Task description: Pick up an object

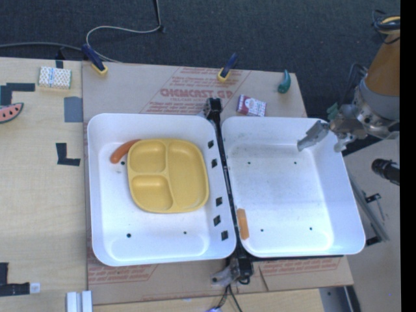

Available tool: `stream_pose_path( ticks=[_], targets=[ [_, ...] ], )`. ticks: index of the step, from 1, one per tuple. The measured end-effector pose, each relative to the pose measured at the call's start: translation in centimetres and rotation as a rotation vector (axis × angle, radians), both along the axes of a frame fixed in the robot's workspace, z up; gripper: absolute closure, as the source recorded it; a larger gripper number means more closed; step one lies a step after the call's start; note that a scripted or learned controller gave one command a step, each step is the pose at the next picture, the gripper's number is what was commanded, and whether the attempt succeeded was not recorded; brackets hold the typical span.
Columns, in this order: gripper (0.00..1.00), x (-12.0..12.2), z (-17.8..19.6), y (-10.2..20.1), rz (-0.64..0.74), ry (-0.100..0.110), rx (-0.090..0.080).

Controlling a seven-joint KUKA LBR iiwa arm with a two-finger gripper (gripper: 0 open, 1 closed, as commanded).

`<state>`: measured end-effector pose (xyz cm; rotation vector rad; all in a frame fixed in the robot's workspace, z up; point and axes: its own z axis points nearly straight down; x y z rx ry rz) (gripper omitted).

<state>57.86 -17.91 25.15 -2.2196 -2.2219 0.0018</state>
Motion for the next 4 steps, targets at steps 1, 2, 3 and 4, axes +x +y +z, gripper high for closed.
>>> stream_pose_path(
  ticks=[1,2,3,4],
  targets=[
    [0.0,2.6,-13.6,1.4,0.0,0.003,0.002],
    [0.0,7.4,-16.5,4.2,0.001,-0.004,0.0],
    [1.0,7.5,-15.5,4.1,0.003,-0.005,-0.003],
    [0.0,7.5,-15.6,4.1,0.003,-0.005,-0.003]
  ],
)
